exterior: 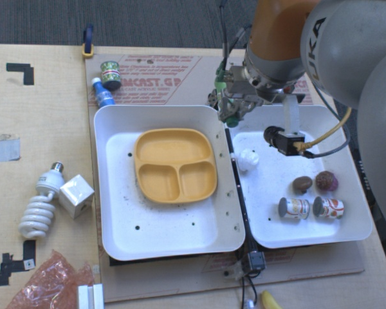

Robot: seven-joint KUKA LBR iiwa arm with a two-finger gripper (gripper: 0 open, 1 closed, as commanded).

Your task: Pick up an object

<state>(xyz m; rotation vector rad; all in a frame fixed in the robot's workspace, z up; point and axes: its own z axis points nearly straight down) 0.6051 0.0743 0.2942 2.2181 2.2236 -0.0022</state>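
The grey arm (334, 37) with its orange band reaches in from the right over the bench (38, 140), and its claw (230, 111) hangs above the far end of the wall where the two white bins meet; whether it is open or shut, I cannot tell, and nothing can be seen in its grip. The left bin (109, 224) holds a yellow divided plate (175, 165) lying flat near its middle. The right bin (270, 230) holds the small things to pick from. A small white lump (248, 159) lies just beside the dividing wall, near the claw. A black fitting (280, 139) with a yellow cable sits over the bin's far half. Toward the near right, a brown rounded piece (302, 184) and a dark purplish one (327, 181) lie close together, with two small cans (294, 208) (329, 207) on their sides just in front of them. Outside the bins, on the bench at left, lie a spiral light bulb (40, 203), a white cube (76, 195) and a red mesh bag (51, 282); a small blue bottle (103, 93) lies beyond the left bin.
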